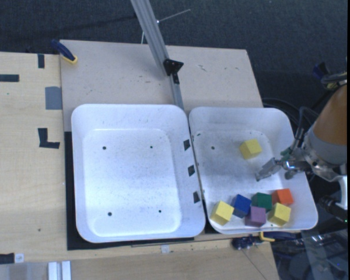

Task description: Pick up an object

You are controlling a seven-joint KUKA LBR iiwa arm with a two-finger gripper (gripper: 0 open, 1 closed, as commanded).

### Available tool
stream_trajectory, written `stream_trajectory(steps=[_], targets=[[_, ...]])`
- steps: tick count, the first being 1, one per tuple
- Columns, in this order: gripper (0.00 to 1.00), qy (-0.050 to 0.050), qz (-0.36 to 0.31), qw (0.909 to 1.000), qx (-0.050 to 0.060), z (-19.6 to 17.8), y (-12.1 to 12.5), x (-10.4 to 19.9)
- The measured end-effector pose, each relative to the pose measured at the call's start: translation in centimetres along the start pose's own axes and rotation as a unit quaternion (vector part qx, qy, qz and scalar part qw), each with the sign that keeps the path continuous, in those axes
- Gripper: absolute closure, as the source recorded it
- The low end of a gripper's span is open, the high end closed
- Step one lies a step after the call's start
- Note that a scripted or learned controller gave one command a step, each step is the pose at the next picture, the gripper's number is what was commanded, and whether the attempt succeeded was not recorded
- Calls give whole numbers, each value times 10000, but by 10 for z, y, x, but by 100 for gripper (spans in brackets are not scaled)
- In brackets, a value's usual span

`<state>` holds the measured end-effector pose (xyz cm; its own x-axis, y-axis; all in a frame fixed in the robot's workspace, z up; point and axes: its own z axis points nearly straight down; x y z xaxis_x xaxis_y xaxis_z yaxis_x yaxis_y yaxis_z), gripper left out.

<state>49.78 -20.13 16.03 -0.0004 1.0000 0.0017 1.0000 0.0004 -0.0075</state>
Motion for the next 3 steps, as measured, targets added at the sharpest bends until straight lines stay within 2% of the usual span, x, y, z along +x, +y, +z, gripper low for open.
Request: stream_trajectory(steps=[1,2,3], targets=[[0,4,-4,10000,5,65,-2,2],[100,1,-7,10000,-19,51,-1,2],[100,-12,-1,10000,-44,7,-7,2]])
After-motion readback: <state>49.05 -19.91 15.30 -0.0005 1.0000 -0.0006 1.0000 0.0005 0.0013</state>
